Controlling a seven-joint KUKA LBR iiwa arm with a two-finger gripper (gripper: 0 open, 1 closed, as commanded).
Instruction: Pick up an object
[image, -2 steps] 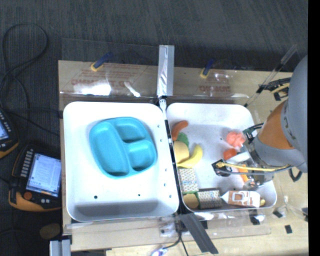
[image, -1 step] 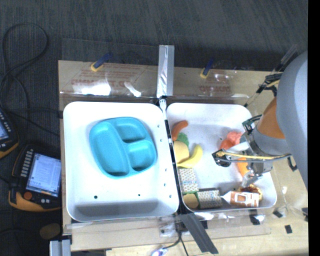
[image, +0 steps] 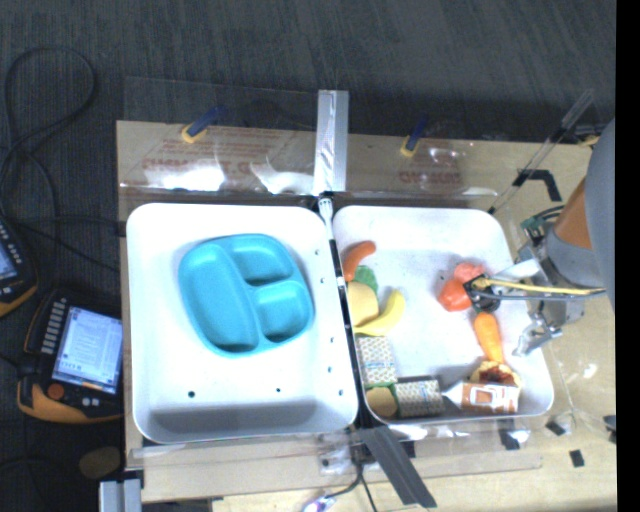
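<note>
My gripper (image: 536, 326) hangs over the right edge of the right bin (image: 420, 228), with the arm coming in from the right. Just left of it lie a red-orange round toy (image: 456, 286) and an orange carrot (image: 487, 335). I see nothing held in the gripper. Along the bin's left side lie an orange-red pepper (image: 357, 254), a green piece (image: 366, 278) and a yellow banana (image: 384, 312). A checkered packet (image: 376, 358), a dark can (image: 416, 396) and an orange-and-white carton (image: 490, 394) lie along the front.
The left bin (image: 160, 400) holds a blue divided plate (image: 246, 291). A clear strip of white floor runs through the middle of the right bin. A metal rail (image: 331, 140) stands behind the two bins.
</note>
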